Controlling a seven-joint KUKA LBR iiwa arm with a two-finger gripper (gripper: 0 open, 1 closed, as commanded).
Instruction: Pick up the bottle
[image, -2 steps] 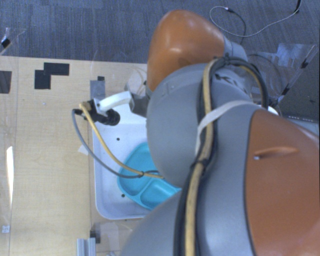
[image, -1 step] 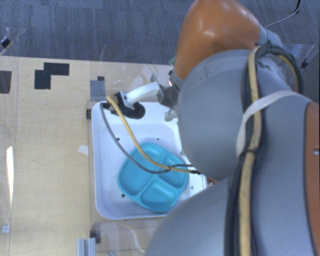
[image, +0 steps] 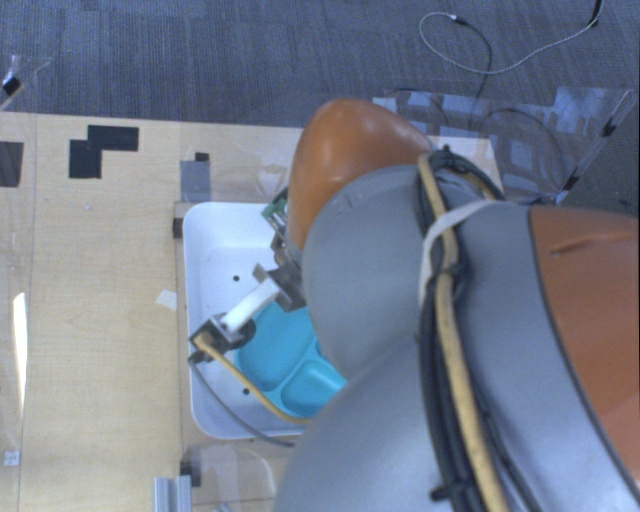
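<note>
Over on the left the pale wooden desk (image: 90, 300) lies bare apart from some black tape marks (image: 100, 150) near its far edge, leaving plenty of open surface on that side. Beyond it runs grey carpeted floor (image: 250, 50), with a thin white cable (image: 480, 50) looping across it. A shallow white plastic bin (image: 215, 250) sits further right, its left wall and near corner in plain sight. A turquoise moulded plastic piece (image: 285, 350) lies in the bin towards its right. The gripper (image: 283, 270) hangs low just above that piece, crowded under the bulky grey and orange arm (image: 450, 350). I cannot tell whether it is open or closed, nor where the bottle is.
</note>
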